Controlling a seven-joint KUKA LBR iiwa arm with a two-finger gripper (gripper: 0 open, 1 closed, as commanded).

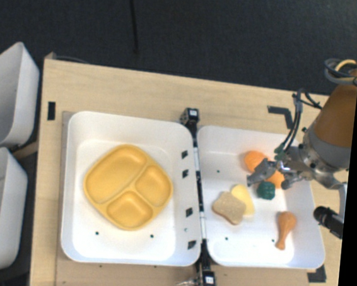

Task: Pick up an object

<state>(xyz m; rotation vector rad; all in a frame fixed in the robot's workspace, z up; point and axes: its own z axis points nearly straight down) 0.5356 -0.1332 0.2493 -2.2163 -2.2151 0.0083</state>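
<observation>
Toy foods (230, 207) in right bin (218, 251), divided plate (128, 186) in left bin (70, 236), gripper (270, 174) grip indiscernible.

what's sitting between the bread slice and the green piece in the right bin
A pale yellow piece lies between them in the camera view, partly tucked behind the bread slice, up and to its right. The green piece sits just beyond it, below the gripper.

white bins: 2 (75, 160) (307, 248) | yellow divided plate: 1 (128, 186) | orange balls: 2 (253, 160) (277, 179) | green ball: 1 (265, 191) | bread slice: 1 (229, 207) | yellow piece: 1 (245, 196) | drumstick: 1 (284, 228)
</observation>
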